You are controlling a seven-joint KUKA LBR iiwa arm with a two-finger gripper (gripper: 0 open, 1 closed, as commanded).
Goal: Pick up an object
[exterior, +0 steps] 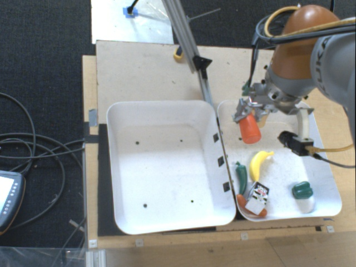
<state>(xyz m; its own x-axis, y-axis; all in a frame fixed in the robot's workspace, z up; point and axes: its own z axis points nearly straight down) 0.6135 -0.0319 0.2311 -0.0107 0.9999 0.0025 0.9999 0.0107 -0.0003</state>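
1. Dark carpet surrounds a pale wooden tabletop (150, 71); black cables (39, 143) loop on the floor at the left, near the corner of a grey handheld screen unit (8, 196).
2. Two shallow white plastic bins sit side by side on the tabletop. The left white bin (119, 204) shows only a few small dark dots on its floor.
3. The right white bin (328, 196) holds all the loose items.
4. A slanted grey metal pole (183, 26) runs from the upper edge down to the seam between the bins.
5. The grey arm with the rounded orange band (303, 29) reaches in from the right, over the upper part of the right bin.
6. The metal claw (251, 111) hangs below the wrist, closed on the top of an orange plastic cylinder (250, 129). The cylinder hangs tilted, with its lower end over the upper left of the right bin.
7. A yellow toy banana (258, 163) lies near the middle of the right bin, below the cylinder.
8. A dark green slender pepper-like piece (241, 176) lies just left of the banana.
9. A small white box with black and red print (257, 197) rests at the lower left corner, on top of an orange-red object (241, 199).
10. A dark green rounded lump (302, 190) sits at the lower right, touching a white rounded item (305, 204).
11. A black block on a cable (293, 142) hangs right of the cylinder.
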